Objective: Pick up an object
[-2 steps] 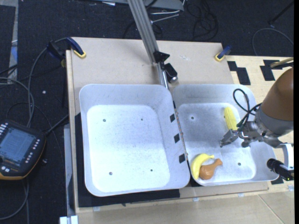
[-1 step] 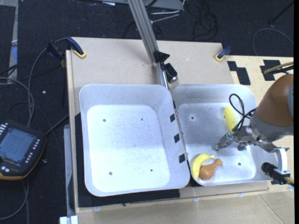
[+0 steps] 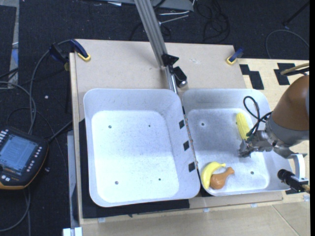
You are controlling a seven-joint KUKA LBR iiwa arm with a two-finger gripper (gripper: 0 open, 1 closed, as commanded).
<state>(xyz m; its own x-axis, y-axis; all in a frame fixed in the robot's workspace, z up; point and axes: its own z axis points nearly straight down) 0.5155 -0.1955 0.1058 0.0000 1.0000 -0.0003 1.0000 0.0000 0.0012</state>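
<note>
In the camera view you are at the approach stage of the pick, by my reading: nothing is lifted yet. The gripper (image 3: 244, 150) is down inside the right bin (image 3: 216, 98), just below the lower end of the yellow corn cob (image 3: 242, 124), which lies along the bin's far right side. Whether the tool is spread wide or closed you cannot tell from here; it is small and dark against the bin floor, and nothing shows clamped in it.

The other candidates sit at the bin's near edge: a banana (image 3: 210, 171) touching a brown drumstick-shaped toy (image 3: 220, 178), both well apart from the gripper. The left bin (image 3: 93, 102) has no object to go for.

Your next move calls for centring on the corn, closing, then lifting straight up to confirm a hold.

The arm (image 3: 294, 114) comes in from the right, wrist bent down and leftward, a black cable looping above it.
</note>
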